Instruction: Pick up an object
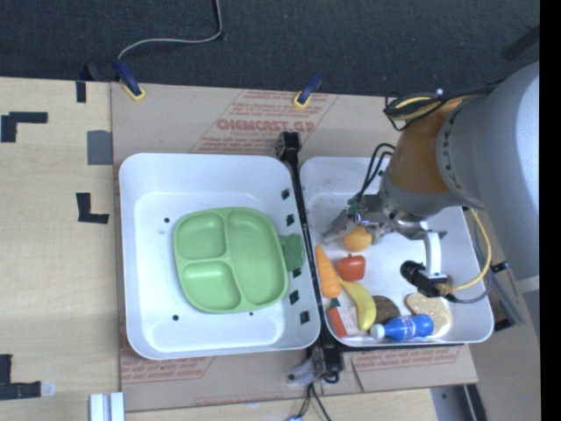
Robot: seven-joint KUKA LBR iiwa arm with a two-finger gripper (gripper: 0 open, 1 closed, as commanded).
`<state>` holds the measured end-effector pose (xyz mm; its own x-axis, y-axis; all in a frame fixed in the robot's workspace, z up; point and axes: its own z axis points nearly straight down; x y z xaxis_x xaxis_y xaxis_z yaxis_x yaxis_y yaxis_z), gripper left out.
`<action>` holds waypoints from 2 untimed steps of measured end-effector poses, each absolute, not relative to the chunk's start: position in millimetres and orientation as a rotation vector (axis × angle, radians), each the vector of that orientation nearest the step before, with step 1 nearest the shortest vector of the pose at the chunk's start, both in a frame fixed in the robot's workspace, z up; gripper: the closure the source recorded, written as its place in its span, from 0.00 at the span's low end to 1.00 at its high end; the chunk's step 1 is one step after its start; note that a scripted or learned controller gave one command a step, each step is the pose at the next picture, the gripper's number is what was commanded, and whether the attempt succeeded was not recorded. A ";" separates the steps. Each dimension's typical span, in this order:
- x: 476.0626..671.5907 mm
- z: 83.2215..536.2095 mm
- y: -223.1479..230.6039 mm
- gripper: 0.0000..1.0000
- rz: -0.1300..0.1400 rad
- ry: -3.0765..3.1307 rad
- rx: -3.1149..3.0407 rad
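A: The arm (456, 160) reaches in over the right bin (478, 327), 1 of 2 on the bench. Its gripper (355, 226) is low near the bin's upper left part. What is under it?

B: An orange ball (357, 239), round and small, touching or just below the fingertips. Whether it is between them or merely beside them cannot be told from this slant.

A: And the gripper, apart or together?

B: I cannot tell. The wrist hides that.

A: What else lies in that bin?

B: A tomato (351, 267) just below the ball, a carrot (327, 274) along the left wall, a banana (359, 305) running toward the bottom edge, a blue bottle (405, 328) at the bottom edge, with a brown piece (385, 310) and a pale round thing (429, 310) near it.

A: The left bin (145, 261)?

B: It carries a green plate (230, 259) with 3 compartments.

A: So the relation that matters?

B: The ball sits directly below the gripper, toward the bin's bottom edge. Being round, it has no long axis to line up with. By my judgement the risk is the tomato just beside it, which could be nudged.
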<state>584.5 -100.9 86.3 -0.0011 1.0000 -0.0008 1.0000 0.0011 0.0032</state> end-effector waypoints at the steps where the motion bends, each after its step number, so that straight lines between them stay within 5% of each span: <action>1: 584.8 96.2 -101.2 1.00 0.002 2.220 2.218; 2: 584.7 96.1 -101.2 0.00 0.002 2.220 2.218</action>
<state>584.7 -101.2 96.1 -0.0010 1.0000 -0.0017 1.0000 0.0010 0.0035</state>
